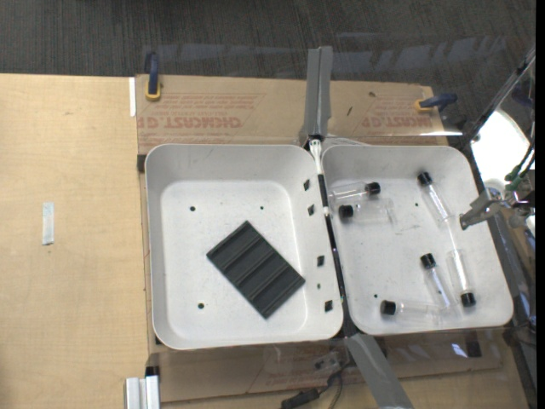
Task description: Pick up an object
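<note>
A pale wooden bench top (68, 228) takes up the left side, and a brown cardboard sheet with red print (213, 113) lies under the 2 bins.

The shallow white plastic left bin (166, 169) and the shallow white plastic right bin (400, 153) sit side by side, their inner rims touching. An upright grey metal bar (319, 83) stands behind the seam between them.

A dark grey ribbed rectangular panel (255, 268) lies flat in the left bin, turned at a slant, a little below and right of the bin's centre, clear of all 4 walls.

The grey metal gripper (485, 210) pokes in over the right bin's right rim, about halfway down that side. It is above the rim, apart from everything in the bin, and it cannot be told whether it is wide or narrow.

6 clear plastic tubes with black caps lie scattered in the right bin:
- 2 near the upper left (356, 193) (366, 212)
- 1 slanting at the upper right (433, 196)
- 2 close together at the lower right (435, 279) (460, 275)
- 1 along the front wall (413, 311)

2 small blue-and-orange clamps (152, 79) (434, 103) grip the cardboard's far edge. A small white strip (48, 224) lies on the bench top, well apart from the bins.
</note>
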Motion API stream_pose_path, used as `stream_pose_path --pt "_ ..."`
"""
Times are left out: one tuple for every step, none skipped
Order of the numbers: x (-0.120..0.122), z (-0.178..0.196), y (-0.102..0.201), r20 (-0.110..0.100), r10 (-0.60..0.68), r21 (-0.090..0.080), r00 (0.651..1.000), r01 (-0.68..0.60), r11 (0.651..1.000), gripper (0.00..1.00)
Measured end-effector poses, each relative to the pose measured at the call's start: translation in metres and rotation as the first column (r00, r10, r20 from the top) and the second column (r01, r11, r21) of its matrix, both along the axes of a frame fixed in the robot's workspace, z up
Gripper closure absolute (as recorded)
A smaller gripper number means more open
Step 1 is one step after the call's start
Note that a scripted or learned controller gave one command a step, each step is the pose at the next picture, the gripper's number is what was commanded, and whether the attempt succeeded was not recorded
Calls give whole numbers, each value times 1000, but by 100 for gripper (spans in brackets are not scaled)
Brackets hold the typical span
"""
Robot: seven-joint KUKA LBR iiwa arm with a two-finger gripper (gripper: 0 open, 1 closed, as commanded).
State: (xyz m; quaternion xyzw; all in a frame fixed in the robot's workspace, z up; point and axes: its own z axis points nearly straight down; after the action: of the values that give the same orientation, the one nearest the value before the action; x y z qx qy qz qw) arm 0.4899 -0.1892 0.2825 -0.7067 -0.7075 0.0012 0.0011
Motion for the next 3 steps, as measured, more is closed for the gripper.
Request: stream_pose_path --pt "52 -107 2 0 -93 0 996 93 996 0" --pt "107 -179 -5 3 -42 -1 999 42 999 0" --pt "65 -191 -16 2 -4 0 1000 4 1000 0"
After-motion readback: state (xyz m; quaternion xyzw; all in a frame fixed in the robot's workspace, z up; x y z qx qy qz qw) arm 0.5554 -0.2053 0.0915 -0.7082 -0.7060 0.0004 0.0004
